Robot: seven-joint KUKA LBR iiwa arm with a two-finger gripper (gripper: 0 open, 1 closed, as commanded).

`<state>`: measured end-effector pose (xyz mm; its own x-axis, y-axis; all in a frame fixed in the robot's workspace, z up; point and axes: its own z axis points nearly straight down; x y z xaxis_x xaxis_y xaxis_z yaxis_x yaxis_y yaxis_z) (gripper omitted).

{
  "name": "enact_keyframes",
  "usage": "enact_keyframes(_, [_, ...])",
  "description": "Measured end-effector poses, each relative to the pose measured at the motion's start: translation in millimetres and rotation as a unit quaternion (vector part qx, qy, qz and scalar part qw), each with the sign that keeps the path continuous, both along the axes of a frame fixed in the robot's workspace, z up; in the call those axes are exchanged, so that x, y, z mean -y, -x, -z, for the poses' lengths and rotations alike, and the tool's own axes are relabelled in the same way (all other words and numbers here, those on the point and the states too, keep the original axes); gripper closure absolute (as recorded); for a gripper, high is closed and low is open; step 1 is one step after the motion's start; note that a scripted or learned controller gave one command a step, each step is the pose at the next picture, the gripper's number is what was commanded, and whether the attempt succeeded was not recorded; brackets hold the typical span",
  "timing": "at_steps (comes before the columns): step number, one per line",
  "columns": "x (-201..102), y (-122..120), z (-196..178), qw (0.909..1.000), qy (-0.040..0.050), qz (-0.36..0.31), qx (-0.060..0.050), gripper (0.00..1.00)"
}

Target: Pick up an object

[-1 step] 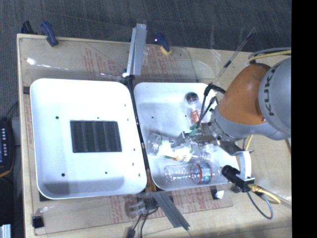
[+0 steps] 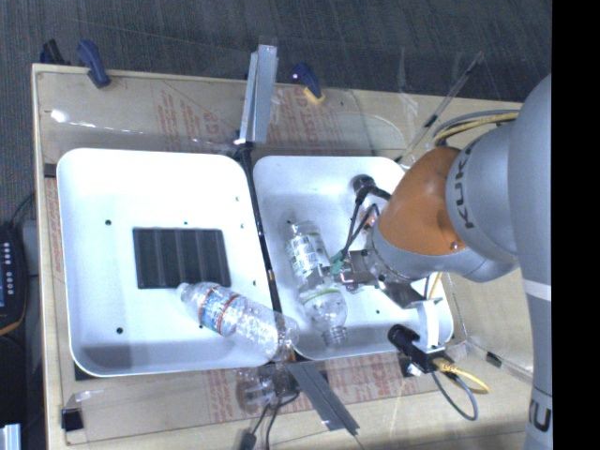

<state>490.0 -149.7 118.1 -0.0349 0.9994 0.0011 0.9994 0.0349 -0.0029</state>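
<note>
In the right bin (image 2: 281, 181) a crumpled clear bottle (image 2: 303, 248) lies near the left wall, and a second clear bottle (image 2: 326, 311) lies just below it. My gripper (image 2: 339, 271) reaches down between these two, touching or nearly touching both; the orange-banded wrist (image 2: 417, 218) hides its upper part. In the left bin (image 2: 94, 186) a labelled water bottle (image 2: 230, 316) lies on its side at the lower right, its end up against the divider between the bins. A black ribbed rectangle (image 2: 181, 257) lies flat in the middle of that bin.
The grey arm (image 2: 511, 195) covers the right side of the right bin. Cables (image 2: 450, 375) trail over that bin's lower right corner. A metal bar (image 2: 258, 92) stands at the back between the bins, and blue clamps (image 2: 92, 61) sit on the bench's rear edge.
</note>
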Motion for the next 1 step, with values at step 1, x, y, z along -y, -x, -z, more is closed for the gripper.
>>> enact_keyframes(1, [-26.4, -59.1, 27.0, 0.9992, 0.0003, -0.041, 0.000, 0.00])
